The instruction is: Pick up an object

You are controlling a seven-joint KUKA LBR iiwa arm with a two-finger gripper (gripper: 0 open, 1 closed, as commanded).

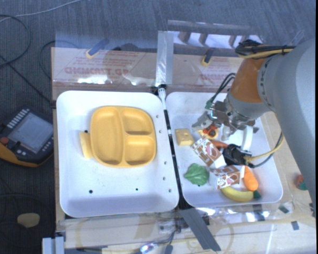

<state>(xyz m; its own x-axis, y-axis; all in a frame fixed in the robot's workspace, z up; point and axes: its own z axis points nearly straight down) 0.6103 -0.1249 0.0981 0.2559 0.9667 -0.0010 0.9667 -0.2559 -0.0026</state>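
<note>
My gripper [216, 124] hangs low over the upper middle of the right bin [270, 187], on the grey arm with its orange band [249, 83]. Just beneath it lies a small red and orange item [211, 130], partly hidden by the gripper. Close by are a yellow block [184, 137], a brown and white packet [206, 150] and a second packet [228, 178]. A green leaf [197, 174], a carrot [250, 179] and a banana [237, 194] lie toward the front of the bin.
The left bin [74, 194] holds a yellow divided plate [122, 135] with a small yellow piece [85, 145] at its left side. A teach pendant [25, 136] and cables lie on the floor at left. Clear panels stand behind the bins.
</note>
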